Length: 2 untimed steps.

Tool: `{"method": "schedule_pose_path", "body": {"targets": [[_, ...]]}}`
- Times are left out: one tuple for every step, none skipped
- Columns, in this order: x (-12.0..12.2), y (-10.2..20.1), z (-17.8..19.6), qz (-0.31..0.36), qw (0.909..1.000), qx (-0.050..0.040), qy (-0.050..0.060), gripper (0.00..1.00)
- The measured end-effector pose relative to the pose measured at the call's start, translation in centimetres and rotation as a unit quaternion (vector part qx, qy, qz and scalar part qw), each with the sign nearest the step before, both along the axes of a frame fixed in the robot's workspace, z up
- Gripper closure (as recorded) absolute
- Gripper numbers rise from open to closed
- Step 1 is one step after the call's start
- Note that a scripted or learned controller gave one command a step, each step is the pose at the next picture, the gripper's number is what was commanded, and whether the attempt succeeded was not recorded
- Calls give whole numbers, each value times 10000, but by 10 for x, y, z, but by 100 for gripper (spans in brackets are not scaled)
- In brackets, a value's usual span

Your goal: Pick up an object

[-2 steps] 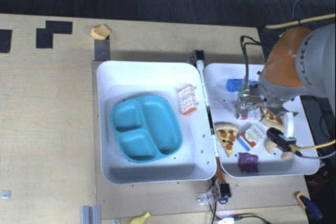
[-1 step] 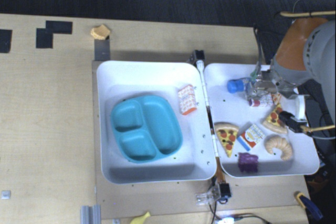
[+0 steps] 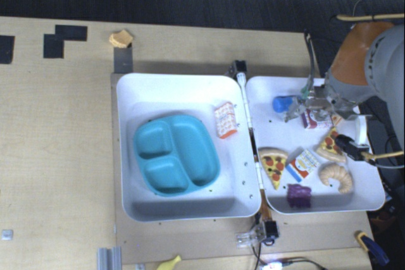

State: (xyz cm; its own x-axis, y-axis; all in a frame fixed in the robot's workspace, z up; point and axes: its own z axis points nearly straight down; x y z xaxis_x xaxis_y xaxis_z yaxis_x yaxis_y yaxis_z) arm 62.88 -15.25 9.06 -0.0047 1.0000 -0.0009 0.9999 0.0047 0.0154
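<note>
My gripper (image 3: pixel 308 110) is low over the back of the right bin (image 3: pixel 319 204). It sits just right of a small blue object (image 3: pixel 283 104) and above a dark red and white item (image 3: pixel 310 121). Nothing is visibly held. Nearer the front of this bin lie a pizza slice (image 3: pixel 273 166), a red, white and blue carton (image 3: pixel 303 164), a second pizza slice (image 3: pixel 330 146), a croissant (image 3: pixel 337 176) and a purple block (image 3: pixel 299 195).
The left bin (image 3: pixel 126 136) holds a blue divided tray (image 3: pixel 176 153) and a small red and white packet (image 3: pixel 225 119) near the shared wall. A tan lump (image 3: pixel 121 39) lies on the bench behind the bins. The arm's orange band (image 3: pixel 351 60) rises at the right.
</note>
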Motion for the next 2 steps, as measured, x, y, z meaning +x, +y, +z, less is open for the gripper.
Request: {"method": "schedule_pose_path", "body": {"targets": [[2,-2,13,12,10000,-33,-38,100],[2,-2,12,13,10000,-32,-32,0]]}}
